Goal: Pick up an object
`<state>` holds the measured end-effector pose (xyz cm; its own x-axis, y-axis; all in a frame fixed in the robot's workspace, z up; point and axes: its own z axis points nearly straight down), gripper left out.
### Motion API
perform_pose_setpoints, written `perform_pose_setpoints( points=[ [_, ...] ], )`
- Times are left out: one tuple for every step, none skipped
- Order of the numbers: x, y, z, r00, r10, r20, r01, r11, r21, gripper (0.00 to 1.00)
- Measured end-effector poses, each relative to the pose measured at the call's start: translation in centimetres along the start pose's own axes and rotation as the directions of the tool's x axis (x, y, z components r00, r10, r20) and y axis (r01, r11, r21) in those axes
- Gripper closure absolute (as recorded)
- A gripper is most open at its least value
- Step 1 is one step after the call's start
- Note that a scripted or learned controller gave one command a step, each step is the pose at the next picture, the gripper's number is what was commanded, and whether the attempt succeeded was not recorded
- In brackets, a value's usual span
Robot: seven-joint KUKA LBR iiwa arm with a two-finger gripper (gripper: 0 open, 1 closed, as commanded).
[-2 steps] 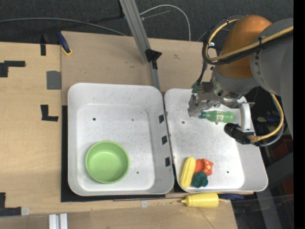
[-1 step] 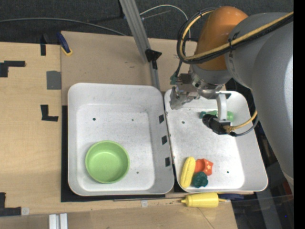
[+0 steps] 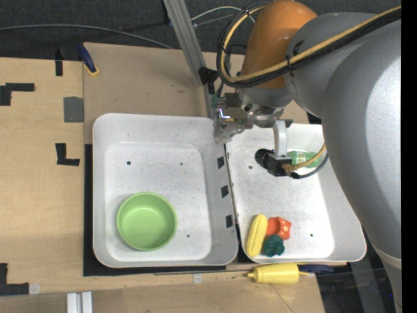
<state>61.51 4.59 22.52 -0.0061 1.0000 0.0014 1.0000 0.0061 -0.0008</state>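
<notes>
Above bin divider (image 3: 226,194), far end: gripper (image 3: 225,128); arm (image 3: 339,77) reaching from right.

Lime-green bowl (image 3: 146,221), L bin (image 3: 98,175) & R bin (image 3: 313,207) white w/ tiny dark specks, yellow obj (image 3: 256,235), orange-red obj (image 3: 280,227), dark teal obj (image 3: 274,245), yellow bottle (image 3: 277,274), tan bench (image 3: 39,175) w/ black tape marks, arm (image 3: 365,109) grey w/ orange band (image 3: 277,38).

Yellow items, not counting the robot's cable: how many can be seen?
2. One yellow piece lies in the right bin's lower-left corner; a yellow bottle lies on the bench just outside that bin. The arm may hide others.
</notes>
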Motion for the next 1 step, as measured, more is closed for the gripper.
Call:
perform_pose_setpoints(
  points=[
    [4.12, 1.56, -0.25, 1.0, 0.0, 0.0, 0.0, 1.0, -0.001, 1.0]
  ],
)
